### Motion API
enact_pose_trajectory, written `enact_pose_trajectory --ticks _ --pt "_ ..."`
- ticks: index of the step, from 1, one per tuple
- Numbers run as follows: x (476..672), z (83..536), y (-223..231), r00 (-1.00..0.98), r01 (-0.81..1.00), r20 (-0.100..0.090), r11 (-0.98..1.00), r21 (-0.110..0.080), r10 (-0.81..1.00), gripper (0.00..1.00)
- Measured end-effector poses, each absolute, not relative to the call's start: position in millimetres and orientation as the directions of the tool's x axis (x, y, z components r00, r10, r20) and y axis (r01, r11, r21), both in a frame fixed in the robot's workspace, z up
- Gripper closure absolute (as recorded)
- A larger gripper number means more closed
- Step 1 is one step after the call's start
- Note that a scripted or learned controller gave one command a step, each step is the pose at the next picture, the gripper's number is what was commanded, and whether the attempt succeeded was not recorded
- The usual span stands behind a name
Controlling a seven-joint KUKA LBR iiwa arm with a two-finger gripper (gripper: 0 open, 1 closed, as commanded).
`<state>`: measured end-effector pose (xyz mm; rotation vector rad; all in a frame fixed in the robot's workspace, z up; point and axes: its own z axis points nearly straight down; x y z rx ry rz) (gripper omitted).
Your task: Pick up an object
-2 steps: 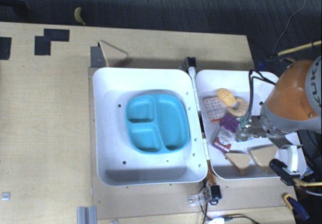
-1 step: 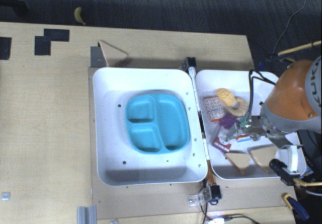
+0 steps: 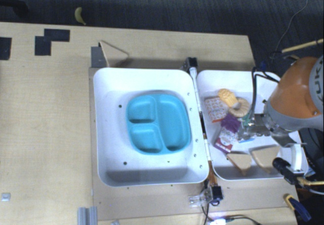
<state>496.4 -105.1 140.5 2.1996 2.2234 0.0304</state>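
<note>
While the grey arm with its orange band (image 3: pixel 298 92) reaches in from the right, its hand (image 3: pixel 249 130) hangs low inside the right bin (image 3: pixel 212 166), among the things lying there. The hand sits just beside a purple packet (image 3: pixel 230 125), perhaps touching its right edge; whether it is open or closed cannot be told, as it is too small and blurred.

Above the purple packet lies a pink-and-white patterned card (image 3: pixel 214 108), and next to that a small orange-yellow object (image 3: pixel 228 97) with a pale ring-shaped thing (image 3: pixel 240 107) just to its right. Two tan, wedge-like pieces (image 3: pixel 241 161) (image 3: pixel 263 156) rest near the bin's front wall.

The left bin (image 3: pixel 109 133) holds a turquoise divided tray (image 3: pixel 158 123) with three compartments, lying flat near its middle. Both bins sit side by side on the light wooden counter (image 3: pixel 45 133), which carries a few black tape marks (image 3: pixel 50 40) at its far left.
</note>
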Motion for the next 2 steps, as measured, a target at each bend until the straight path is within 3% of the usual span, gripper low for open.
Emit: enact_pose_trajectory --ticks 1,2 --pt "496.3 140.4 -105.0 -0.011 1.0 0.004 0.011 0.023 1.0 0.0" --pt "497.9 151.0 -104.1 -0.014 1.0 0.005 0.014 0.026 1.0 1.0"
